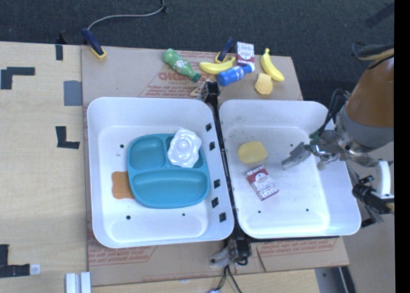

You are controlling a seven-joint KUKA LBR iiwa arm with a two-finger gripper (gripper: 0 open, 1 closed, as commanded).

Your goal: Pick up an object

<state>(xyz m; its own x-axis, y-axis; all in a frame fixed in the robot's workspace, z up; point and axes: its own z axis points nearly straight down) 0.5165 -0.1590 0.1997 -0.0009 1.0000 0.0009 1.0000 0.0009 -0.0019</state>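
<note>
While the grey arm (368, 115) reached in from the right, its jaws hung spread and released over the right bin (333, 218), grasping nothing; the gripper (306, 156) sat just right of the two objects there. Nearest lay a small red carton (262, 183), a flat printed box, its long axis running from upper left to lower right. Just beyond it rested a rounded yellow block (252, 152), soft-edged and matte, its long side lying left to right. Across the divider, the left bin (102, 221) held a smooth blue divided plate (168, 179) with a crumpled white lump (184, 147) on its far compartment and an orange slab (120, 185) touching its left edge. Farther back on the bench (38, 176), two glossy bananas (271, 66), a green bottle (180, 65) and a blue bottle (232, 75) lay scattered.
</note>
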